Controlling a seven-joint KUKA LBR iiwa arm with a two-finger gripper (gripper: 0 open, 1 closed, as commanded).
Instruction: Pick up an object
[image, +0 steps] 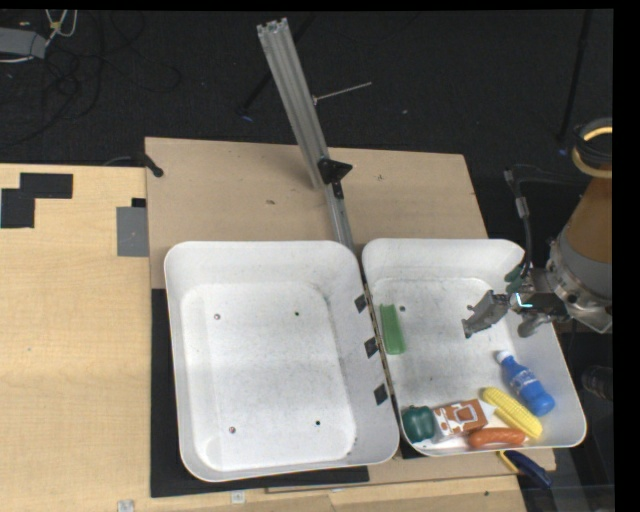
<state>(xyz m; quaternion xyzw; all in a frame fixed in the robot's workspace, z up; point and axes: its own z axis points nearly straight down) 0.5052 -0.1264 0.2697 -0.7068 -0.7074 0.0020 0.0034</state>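
Observation:
My gripper (503, 322) hangs over the right part of the right bin (440, 262), open, with nothing between its fingers (480, 315). Just below it lies a blue bottle (526, 384). A yellow corn cob (512, 412) and an orange-red sausage-like piece (496, 437) lie at the bin's front right corner. An orange-and-white packet (461, 415) and a dark green item (418, 423) sit at the front left. A green block (392, 329) lies along the bin's left wall, well left of the gripper.
The left bin (262, 355) sits beside the right one, joined by black clips (366, 345). A slanted metal rail (305, 120) rises behind the bins. The arm's orange band (592, 215) stands at the right edge.

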